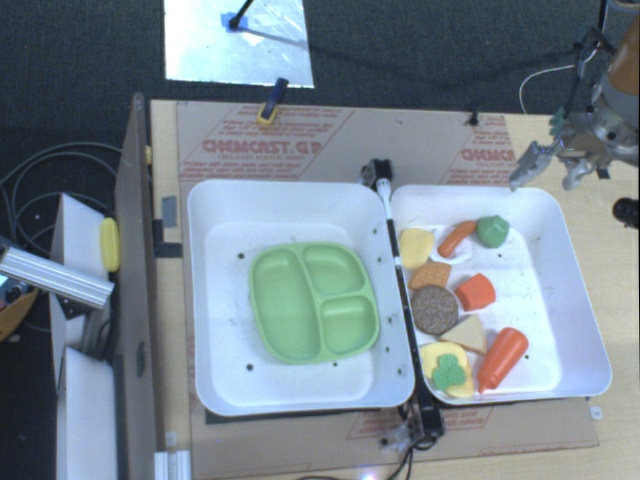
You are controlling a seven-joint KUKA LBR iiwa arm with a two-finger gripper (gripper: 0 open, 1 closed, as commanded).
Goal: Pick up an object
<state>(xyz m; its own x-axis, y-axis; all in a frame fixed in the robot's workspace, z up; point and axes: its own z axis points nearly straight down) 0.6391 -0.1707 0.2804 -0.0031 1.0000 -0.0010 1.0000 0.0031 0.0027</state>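
My gripper hangs above the far right corner of the right bin, its two fingers spread open with nothing between them. Below it in that bin lie several toy foods: a green ball, an orange sausage, a yellow piece, a tan cracker, an orange cup, a brown patty, a pale wedge, a carrot and a yellow slab with a green sprig. The green ball lies nearest the gripper.
The left bin holds a green divided plate. A clip sits on the far end of the rim shared by the bins. Cables and a metal bar lie off the bench's left side.
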